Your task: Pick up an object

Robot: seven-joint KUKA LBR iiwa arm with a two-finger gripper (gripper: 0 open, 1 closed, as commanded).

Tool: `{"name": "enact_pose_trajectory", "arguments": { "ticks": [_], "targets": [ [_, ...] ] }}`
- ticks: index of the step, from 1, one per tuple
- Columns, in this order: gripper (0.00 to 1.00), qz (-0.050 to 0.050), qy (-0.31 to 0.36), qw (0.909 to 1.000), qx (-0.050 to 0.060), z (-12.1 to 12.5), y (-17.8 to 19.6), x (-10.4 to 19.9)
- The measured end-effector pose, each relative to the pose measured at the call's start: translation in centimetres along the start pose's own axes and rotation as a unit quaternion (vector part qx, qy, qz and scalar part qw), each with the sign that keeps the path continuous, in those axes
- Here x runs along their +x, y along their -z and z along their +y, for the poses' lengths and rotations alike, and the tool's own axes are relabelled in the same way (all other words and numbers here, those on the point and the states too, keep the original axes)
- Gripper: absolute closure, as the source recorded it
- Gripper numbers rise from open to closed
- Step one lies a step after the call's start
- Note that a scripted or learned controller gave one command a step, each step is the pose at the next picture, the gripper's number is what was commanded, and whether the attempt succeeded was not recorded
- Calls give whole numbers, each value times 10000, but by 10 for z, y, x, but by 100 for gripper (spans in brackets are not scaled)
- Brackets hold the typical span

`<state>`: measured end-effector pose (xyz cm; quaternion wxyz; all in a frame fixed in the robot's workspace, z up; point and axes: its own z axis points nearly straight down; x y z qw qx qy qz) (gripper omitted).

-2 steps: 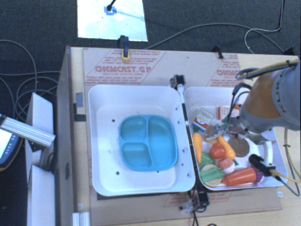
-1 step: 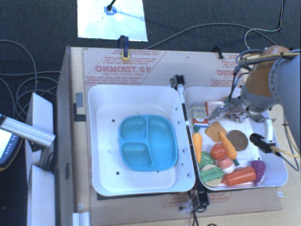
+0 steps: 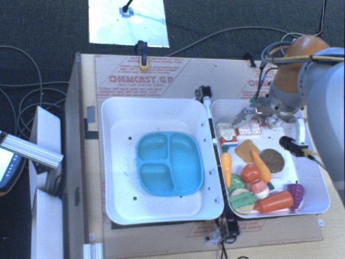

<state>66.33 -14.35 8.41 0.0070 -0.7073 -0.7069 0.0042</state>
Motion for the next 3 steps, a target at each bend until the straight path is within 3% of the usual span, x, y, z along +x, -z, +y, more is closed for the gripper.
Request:
{"name": "enact_pose_trajectory", "arguments": {
  "ticks": [1,2,3],
  "targets": [
    [0,-31,21,9999,-110,5,100,-27],
    [0,-25,16,10000,-91,-52,0,-34],
    [0,38,20,10000,7,3,-2,-59]
  ]
}}
